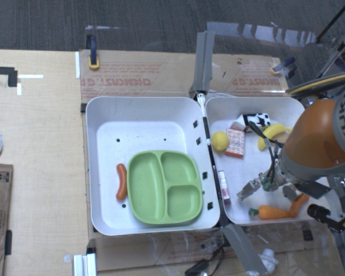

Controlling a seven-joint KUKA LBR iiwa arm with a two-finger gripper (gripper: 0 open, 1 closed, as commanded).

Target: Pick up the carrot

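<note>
Camera view: two white bins stand side by side on the surface [34, 154]. The left bin [103, 119] holds a green divided plate [164, 187] at its 5 o'clock area, with a sausage [121, 181] lying lengthwise just beside the plate's 9 o'clock edge.

The right bin [230, 211] holds the carrot [271, 213]. It lies flat near the bin's 6 o'clock rim, long axis roughly along the 3-to-9 o'clock line, green stub end pointing to 9 o'clock. A lemon [219, 141] sits at the bin's 10 o'clock area, with a small red-and-white packet [236, 143] touching or just beside its 3 o'clock side. A banana [273, 133] lies at about 1 o'clock in the bin, next to a black-and-white item [257, 119].

The arm [316, 137] enters from 3 o'clock and bends down over the right bin; its orange band covers the bin's 3 o'clock portion. The jaws [268, 186] hang below the wrist, just above the carrot's 12 o'clock side. One finger [248, 190] splays toward 8 o'clock and the other extends toward 4 o'clock, so the jaws are spread wide. Nothing lies between them. The carrot is not gripped; it rests on the bin floor near the jaws.
</note>
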